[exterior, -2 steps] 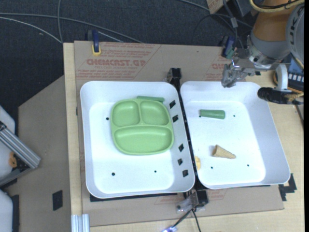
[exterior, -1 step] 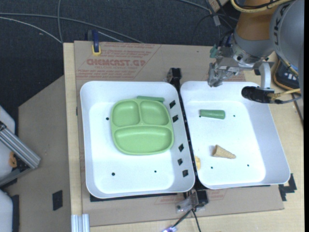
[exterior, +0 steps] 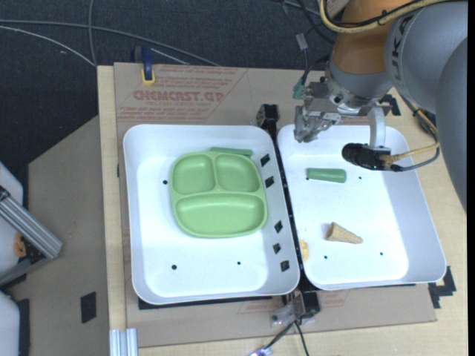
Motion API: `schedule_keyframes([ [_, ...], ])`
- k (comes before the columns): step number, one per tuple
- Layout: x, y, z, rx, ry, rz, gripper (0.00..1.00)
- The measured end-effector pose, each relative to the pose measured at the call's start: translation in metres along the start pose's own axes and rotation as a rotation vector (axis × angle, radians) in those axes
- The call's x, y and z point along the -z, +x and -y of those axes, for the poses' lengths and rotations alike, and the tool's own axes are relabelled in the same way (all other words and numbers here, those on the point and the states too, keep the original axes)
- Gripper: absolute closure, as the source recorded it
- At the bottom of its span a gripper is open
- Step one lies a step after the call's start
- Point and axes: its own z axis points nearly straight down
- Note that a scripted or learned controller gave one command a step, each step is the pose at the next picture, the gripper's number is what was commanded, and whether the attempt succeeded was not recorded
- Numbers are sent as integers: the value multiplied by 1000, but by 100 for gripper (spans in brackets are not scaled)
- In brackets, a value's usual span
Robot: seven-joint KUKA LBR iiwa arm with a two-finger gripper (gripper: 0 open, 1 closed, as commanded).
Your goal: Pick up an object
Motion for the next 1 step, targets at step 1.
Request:
schedule_keyframes([
  [1, 11, 56, 5, 1, -5, 1, 100],
])
